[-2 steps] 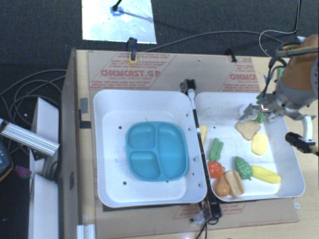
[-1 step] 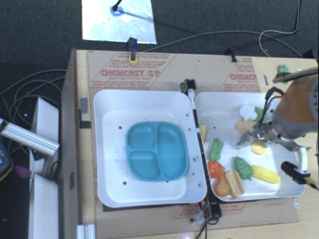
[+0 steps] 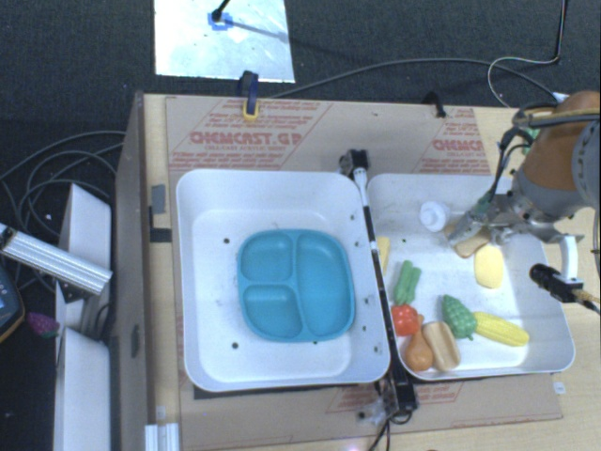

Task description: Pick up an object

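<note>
Likely target: the tan, elongated plastic toy piece [image 3: 470, 246], maybe a bread stick or potato wedge, lying in the right white bin [image 3: 562, 353] at about 1 o'clock of the bin's middle. It looks light, rigid and smooth, so probably slippery; best taken across its short width near the middle, not end to end.

Just beside it at 5 o'clock is a pale yellow lemon-like toy [image 3: 489, 268], close enough to crowd one finger. At 10 o'clock of the tan piece sits a small white round cap-like thing [image 3: 432, 216].

Further down the bin: a green pod-shaped toy [image 3: 407, 281], a red-orange tomato toy [image 3: 405, 319], a hot dog bun toy [image 3: 440, 343] touching an orange-brown rounded toy [image 3: 419, 353], a green bumpy broccoli-like toy [image 3: 459, 316] and a yellow corn cob toy [image 3: 500, 329] at 4 o'clock.

The two-finger gripper [image 3: 486, 222] hangs right over the tan piece, at the upper right of the bin; whether it's wide, narrow or clamped on anything, cannot tell, the tips are blurred against the toy.

The left white bin [image 3: 208, 216] holds a blue compartment tray [image 3: 294, 283] at its centre.
</note>
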### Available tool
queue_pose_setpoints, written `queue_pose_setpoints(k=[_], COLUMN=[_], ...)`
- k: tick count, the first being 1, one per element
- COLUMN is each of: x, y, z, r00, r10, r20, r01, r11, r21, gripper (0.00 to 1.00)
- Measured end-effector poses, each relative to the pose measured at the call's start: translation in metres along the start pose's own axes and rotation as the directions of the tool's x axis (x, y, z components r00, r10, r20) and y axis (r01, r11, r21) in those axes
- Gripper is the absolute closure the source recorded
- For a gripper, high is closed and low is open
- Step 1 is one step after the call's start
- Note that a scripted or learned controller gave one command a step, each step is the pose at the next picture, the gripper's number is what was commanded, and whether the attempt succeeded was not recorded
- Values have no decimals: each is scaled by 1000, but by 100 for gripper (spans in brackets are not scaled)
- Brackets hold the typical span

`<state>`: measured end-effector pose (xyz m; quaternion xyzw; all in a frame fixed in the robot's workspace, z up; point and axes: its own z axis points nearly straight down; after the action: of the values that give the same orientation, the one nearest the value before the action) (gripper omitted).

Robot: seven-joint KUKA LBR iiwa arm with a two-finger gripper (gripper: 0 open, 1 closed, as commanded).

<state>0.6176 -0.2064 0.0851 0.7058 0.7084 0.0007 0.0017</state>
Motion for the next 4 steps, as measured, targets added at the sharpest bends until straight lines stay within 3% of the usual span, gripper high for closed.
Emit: queue_pose_setpoints(k=[1, 2, 3, 4], x=[0, 0, 0, 58], y=[46, 52, 53, 52], z=[-37, -4, -16, -23], r00=[1000, 1000, 1000, 1000], r10=[-1, -2, -5, -2], r20=[1, 0, 2, -2], r01=[1, 2, 5, 2], r11=[1000, 1000, 1000, 1000], r21=[-2, 1, -3, 0], gripper=[0, 0, 100, 100])
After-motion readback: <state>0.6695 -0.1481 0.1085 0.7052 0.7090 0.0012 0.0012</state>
